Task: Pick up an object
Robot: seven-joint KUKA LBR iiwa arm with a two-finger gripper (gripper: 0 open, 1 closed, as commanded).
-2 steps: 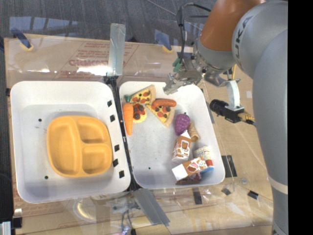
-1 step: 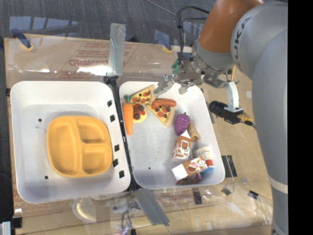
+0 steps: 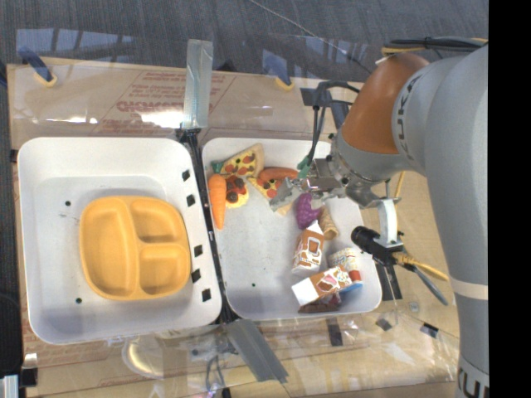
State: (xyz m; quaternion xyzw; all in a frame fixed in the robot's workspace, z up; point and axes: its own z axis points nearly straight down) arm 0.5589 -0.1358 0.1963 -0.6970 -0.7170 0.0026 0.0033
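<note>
My gripper point(image 3: 292, 191) hangs low over the upper middle of the right bin point(image 3: 257, 293). It sits just below an orange-red sausage point(image 3: 276, 174) and just left of a purple eggplant point(image 3: 307, 211). A pizza slice point(image 3: 243, 162) and a carrot point(image 3: 216, 201) lie to its left, by the bin's left wall. Below it I see a small cone point(image 3: 328, 221), a brown-and-white carton point(image 3: 309, 249), a second carton point(image 3: 322, 287) and a small can point(image 3: 345, 260). I see nothing held by the gripper.
The left bin point(image 3: 41, 172) holds a yellow divided tray point(image 3: 133, 245). The grey arm with its orange band point(image 3: 377, 110) covers the right bin's upper right corner. Bare floor lies in the right bin's lower left part.
</note>
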